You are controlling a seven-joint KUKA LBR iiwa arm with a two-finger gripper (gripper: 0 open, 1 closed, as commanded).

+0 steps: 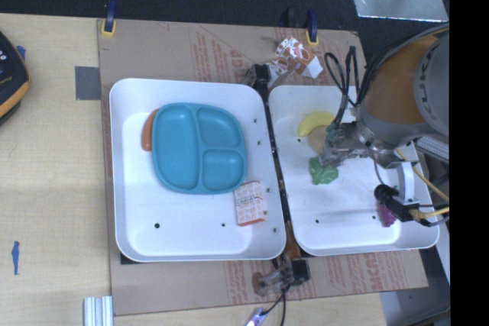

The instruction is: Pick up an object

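Note:
My gripper (333,153) reaches down into the right bin (344,237), right over a green leafy object (323,172) near the bin's middle. A yellow banana-like piece (314,124) lies just behind it, toward the bin's far side. A small purple object (387,217) sits at the bin's right front, partly behind a black cable end. In the left bin (130,164) rests a blue divided plate (199,147) with an orange object (146,131) poking out at its left edge, and a small printed packet (249,203) lies to its front right.
The arm's grey body and orange band (397,91) overhang the right bin's far right side, with black cables looping beside it. A crumpled wrapper (294,57) lies behind the bins. A black and yellow device (9,80) sits at the far left of the bench.

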